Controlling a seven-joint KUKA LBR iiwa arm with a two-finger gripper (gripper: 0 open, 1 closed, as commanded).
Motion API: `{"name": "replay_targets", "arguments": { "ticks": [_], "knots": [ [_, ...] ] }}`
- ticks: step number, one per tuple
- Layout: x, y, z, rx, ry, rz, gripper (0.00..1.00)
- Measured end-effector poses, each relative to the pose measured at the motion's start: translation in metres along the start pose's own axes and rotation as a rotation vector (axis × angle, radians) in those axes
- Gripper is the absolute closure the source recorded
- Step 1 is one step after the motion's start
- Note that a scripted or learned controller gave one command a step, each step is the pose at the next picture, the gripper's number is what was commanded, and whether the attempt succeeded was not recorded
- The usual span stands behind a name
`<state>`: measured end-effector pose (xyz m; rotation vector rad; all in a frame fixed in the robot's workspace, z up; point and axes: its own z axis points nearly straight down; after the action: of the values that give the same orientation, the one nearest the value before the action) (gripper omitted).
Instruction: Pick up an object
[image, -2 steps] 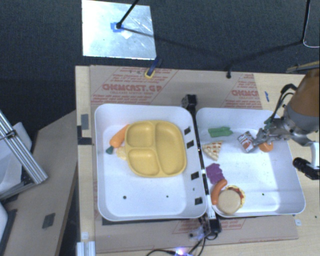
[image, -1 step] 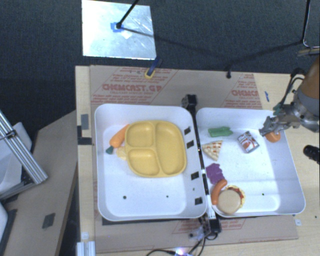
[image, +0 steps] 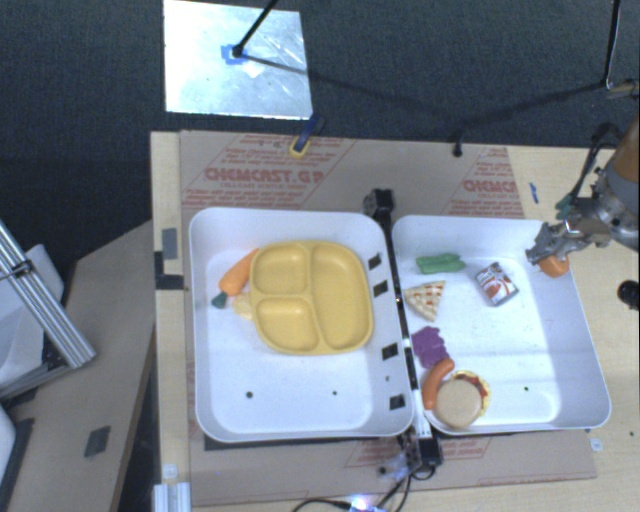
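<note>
At the right edge of the frame, the gripper (image: 556, 243) hangs over the upper right rim of the right bin (image: 575, 330), with a small orange object (image: 553, 265) seen at its tip; whether that piece is truly pinched between the fingers cannot be told, nor how far apart they stand.

Below and left of the gripper, inside the right bin, lies a small red and white can (image: 496, 284), tilted, near but apart from the orange object. Further left along the bin's upper part rests a green piece (image: 440, 263), and just beneath it a pizza slice (image: 425, 298). Toward the bin's lower left corner sit a purple piece (image: 431, 344), a sausage (image: 436, 380) and a burger (image: 462, 399), the last two touching.

The left bin (image: 225, 400) carries a yellow divided plate (image: 305, 297) with three compartments; a toy carrot (image: 236, 274) lies against the plate's upper left edge, and something pale yellow peeks out under that same side. Black clips run down the seam between the two bins.

Both bins rest on a brown sheet on the tabletop (image: 120, 270), printed in red with "CHEMCAST GP", read upside down at the upper left; similar print shows at the upper right. A shiny silver square (image: 236, 60) lies at the upper left of the frame on dark floor.
</note>
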<state>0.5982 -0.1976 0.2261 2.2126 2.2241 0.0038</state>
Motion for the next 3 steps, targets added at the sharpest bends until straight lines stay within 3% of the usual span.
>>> {"name": "replay_targets", "arguments": {
  "ticks": [2,3],
  "knots": [
    [0.089,-0.061,0.005,0.006,0.003,-0.001,1.00],
    [0.120,-0.073,0.002,0.005,0.003,-0.002,1.00]
  ]
}}
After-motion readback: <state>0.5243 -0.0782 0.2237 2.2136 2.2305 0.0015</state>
